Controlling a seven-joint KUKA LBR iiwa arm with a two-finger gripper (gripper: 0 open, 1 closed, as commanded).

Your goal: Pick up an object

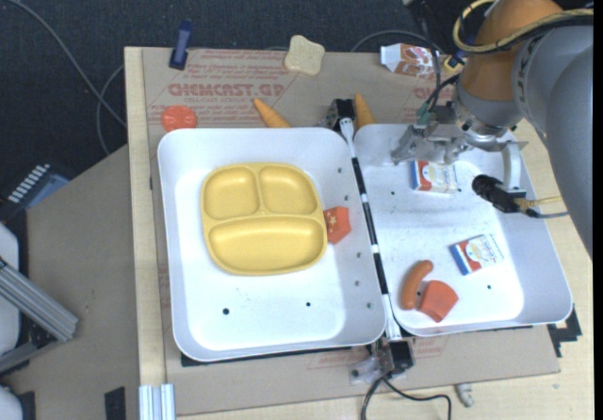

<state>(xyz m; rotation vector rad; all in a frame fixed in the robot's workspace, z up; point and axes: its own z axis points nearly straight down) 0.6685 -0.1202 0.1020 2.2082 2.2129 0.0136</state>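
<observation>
My gripper (431, 147) hangs low over the far part of the right bin (528, 310), directly above a small white, red and blue carton (434, 177) that lies on the bin floor. The gripper's body partly covers the carton's far edge. Nearer the front of that bin lie a second small carton (474, 253), an orange sausage (415, 282) and a red block (439, 299) touching the sausage.
The left bin (188, 315) holds a yellow divided plate (262, 218) and a small red block (336, 223) by its right wall. Behind the bins lie a bread slice (303, 54), a carrot (271, 114), an orange disc (176, 117), a blue item (180, 43) and another carton (410, 57).
</observation>
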